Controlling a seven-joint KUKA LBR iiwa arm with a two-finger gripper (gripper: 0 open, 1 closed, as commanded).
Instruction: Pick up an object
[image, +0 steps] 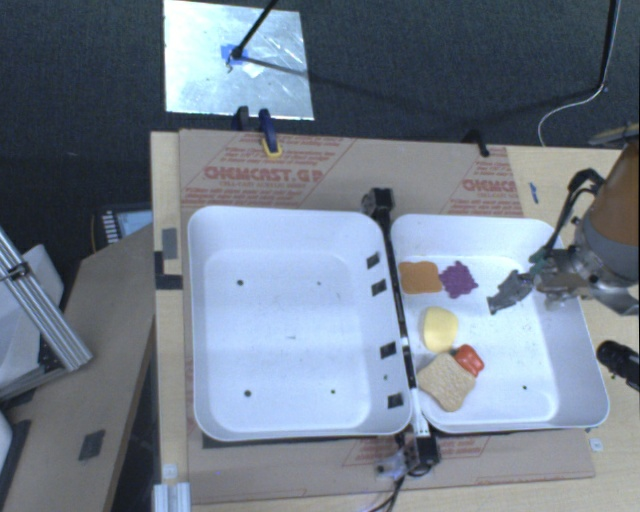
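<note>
Several small objects lie in the left half of the right bin (570, 385): an orange flat block (420, 277), a purple bunch-shaped piece (459, 279), a pale yellow rounded piece (439, 328), a red-orange piece (468, 359) and a tan cracker-like slab (444, 382). My gripper (507, 292) hangs over the right bin's upper middle, to the right of the purple piece and apart from it. Nothing shows between its fingers.
The left bin (215, 240) lies beside the right one, with a black hinged divider (393, 300) between them. Both rest on a cardboard sheet (270, 170). A foil-like square (240, 60) lies on the dark floor beyond. Cables hang by the arm at right.
</note>
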